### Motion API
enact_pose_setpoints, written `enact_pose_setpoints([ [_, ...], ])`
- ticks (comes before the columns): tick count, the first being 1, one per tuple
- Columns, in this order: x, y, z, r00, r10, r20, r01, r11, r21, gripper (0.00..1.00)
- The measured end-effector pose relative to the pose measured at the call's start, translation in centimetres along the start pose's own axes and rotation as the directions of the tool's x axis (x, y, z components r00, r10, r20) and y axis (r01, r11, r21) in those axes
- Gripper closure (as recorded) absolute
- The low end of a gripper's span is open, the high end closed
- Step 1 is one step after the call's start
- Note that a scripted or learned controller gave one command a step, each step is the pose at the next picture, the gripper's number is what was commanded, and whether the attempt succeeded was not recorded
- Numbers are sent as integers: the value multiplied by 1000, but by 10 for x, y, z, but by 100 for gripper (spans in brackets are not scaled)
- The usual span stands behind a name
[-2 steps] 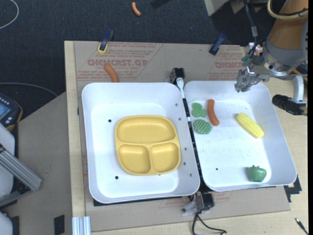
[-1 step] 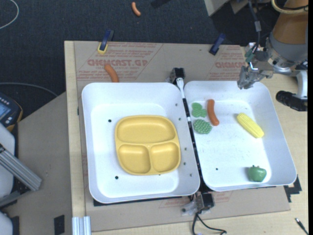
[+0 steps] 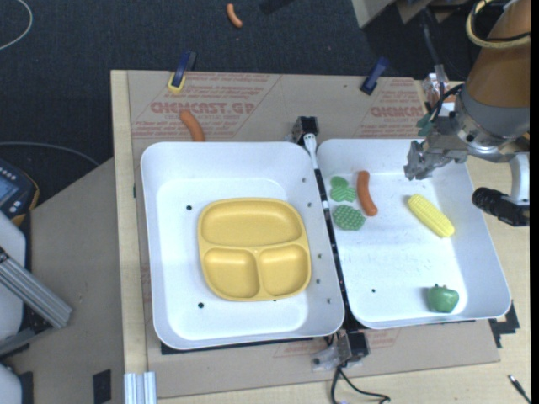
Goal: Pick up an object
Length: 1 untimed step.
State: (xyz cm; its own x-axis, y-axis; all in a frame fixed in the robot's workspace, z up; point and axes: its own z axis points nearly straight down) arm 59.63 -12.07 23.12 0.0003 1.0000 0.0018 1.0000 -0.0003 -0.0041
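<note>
My gripper point(image 3: 416, 170) hangs over the far right part of the right bin point(image 3: 472, 310), above the bin floor. A yellow corn cob point(image 3: 431, 215) lies a little in front of it. An orange-red sausage point(image 3: 365, 193) and two green leafy pieces point(image 3: 345, 205) lie to its left near the bin's left wall. A green pepper point(image 3: 442, 298) sits near the right bin's front edge. Nothing shows between the gripper's fingers.
The left bin point(image 3: 160, 251) holds a yellow divided plate point(image 3: 253, 248). Another orange sausage point(image 3: 192, 125) lies on the cardboard behind the left bin, and one point(image 3: 234, 14) lies on the dark floor beyond. Clamps point(image 3: 179, 72) hold the board's far edge.
</note>
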Motion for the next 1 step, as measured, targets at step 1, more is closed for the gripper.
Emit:
enact_pose_setpoints([
  [1,28,-52,2,1000,-1,-1,1,1000,1,100],
])
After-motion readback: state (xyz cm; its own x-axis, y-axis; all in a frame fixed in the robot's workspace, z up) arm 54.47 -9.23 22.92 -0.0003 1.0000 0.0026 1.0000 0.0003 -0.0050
